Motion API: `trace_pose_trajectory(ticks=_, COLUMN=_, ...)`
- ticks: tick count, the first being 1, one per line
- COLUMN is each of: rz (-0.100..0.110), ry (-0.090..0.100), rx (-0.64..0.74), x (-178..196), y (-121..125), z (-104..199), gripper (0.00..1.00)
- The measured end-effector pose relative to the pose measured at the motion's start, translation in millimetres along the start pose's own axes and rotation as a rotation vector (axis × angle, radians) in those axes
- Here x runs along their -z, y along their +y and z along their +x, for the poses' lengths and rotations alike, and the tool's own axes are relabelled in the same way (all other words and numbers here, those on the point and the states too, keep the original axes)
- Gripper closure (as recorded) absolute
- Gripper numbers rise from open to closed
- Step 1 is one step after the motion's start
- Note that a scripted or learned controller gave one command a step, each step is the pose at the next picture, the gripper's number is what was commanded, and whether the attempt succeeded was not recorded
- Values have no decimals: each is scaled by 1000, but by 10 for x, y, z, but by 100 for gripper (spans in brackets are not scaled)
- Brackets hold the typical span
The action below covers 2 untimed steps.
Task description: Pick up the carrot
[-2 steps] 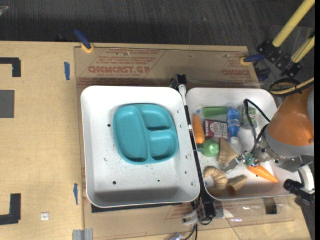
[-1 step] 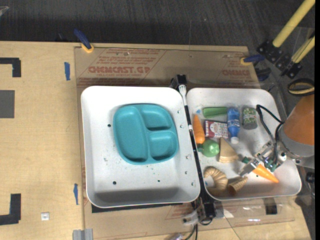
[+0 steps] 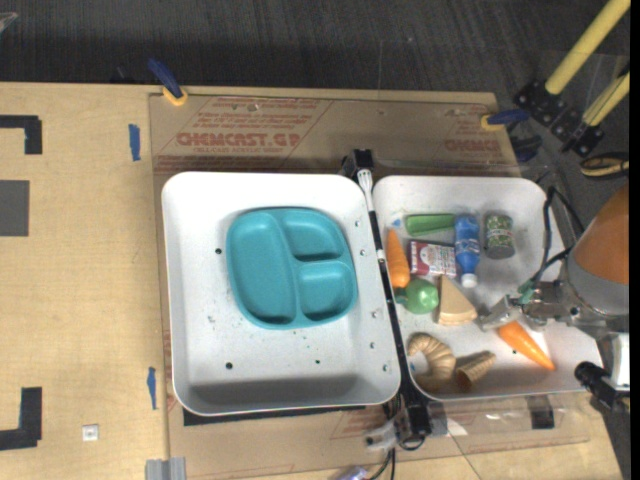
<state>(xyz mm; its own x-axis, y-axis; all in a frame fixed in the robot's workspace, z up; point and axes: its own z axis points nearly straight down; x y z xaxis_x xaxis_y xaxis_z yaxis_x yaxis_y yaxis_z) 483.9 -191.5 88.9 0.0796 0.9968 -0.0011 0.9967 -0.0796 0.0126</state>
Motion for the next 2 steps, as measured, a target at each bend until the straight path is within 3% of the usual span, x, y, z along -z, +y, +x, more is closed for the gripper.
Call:
trace_pose_trajectory(ticks=1, rz=-7, ry=-5, rx=1, x=120, y=24, z=-15, gripper=100)
trace_pose_trajectory(ticks=2, rz=5, ry=4, rx=29, x=905, y=909, z=850, gripper=100)
